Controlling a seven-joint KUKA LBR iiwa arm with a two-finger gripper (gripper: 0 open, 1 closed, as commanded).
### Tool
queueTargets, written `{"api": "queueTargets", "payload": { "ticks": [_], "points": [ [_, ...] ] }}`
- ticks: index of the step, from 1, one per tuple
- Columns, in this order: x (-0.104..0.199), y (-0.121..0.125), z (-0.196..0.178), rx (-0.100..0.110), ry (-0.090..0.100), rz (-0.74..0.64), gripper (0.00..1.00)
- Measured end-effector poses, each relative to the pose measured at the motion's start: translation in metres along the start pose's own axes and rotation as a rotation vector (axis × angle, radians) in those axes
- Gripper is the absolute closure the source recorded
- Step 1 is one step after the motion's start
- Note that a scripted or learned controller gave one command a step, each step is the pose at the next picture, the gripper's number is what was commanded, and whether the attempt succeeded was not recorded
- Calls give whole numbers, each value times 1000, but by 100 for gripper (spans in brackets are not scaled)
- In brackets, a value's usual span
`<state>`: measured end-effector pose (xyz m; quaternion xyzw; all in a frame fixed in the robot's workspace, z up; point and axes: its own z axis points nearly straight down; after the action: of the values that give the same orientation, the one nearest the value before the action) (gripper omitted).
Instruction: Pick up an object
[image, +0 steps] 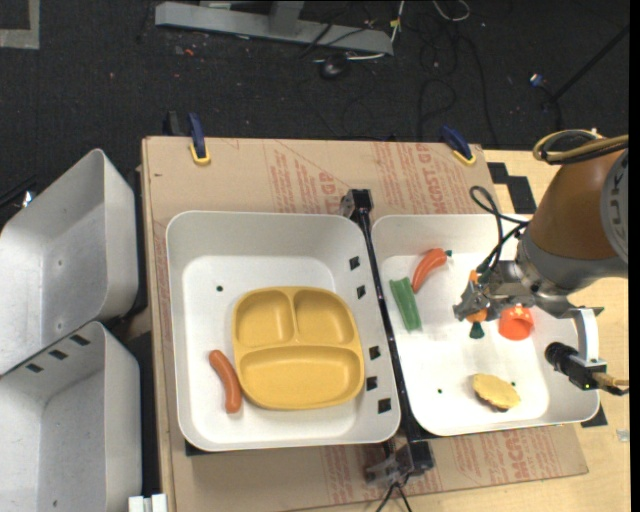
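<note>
Hand (478, 312) hangs low beside orange toy (516, 324).

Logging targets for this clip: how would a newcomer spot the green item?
Look in the right-hand shallow white bin. Near its left wall lies a flat green plastic strip, just below the curved orange sausage-shaped toy. It is the only long green piece there.

Two bins are sitting side by side on the table (300, 165). In the left bin (190, 240) a divided plate (298, 347) is lying near the middle, with a sausage (226, 380) just beside its left edge. In the right bin (440, 420) a second sausage (429, 267) is lying toward the back, a bean pod (405, 303) just left of and in front of it, a carrot (516, 323) to the right, and a biscuit (496, 392) nearest the front. The claw (474, 308) is hanging just left of the carrot.
</note>
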<state>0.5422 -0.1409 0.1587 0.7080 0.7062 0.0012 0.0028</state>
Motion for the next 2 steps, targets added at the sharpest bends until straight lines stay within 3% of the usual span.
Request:
{"api": "queueTargets", "payload": {
  "ticks": [2],
  "points": [
    [10, 3, -104, -1, 0, -6, 100]
  ]
}}
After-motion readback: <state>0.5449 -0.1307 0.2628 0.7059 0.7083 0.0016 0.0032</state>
